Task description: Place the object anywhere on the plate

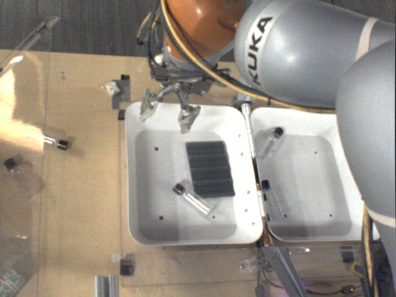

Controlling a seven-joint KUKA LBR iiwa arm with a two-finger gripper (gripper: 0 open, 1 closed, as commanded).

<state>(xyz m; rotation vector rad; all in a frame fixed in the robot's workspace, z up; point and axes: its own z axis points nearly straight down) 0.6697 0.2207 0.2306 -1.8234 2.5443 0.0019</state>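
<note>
A dark ribbed plate [210, 169] lies flat in the middle of the left bin [143, 184]. A clear vial with a black cap [190, 198] lies on the bin floor just off the plate's lower left corner, touching or nearly touching its edge. My gripper [167, 110] hangs over the bin's far rim, above and to the left of the plate, well apart from the vial. Its two fingers [187, 117] are spread open with nothing between them.
The right bin [309, 228] holds another clear vial with a black cap [270, 141] near its far left corner. A further vial [55, 143] lies on the wooden bench left of the bins. The arm covers the far right of the scene.
</note>
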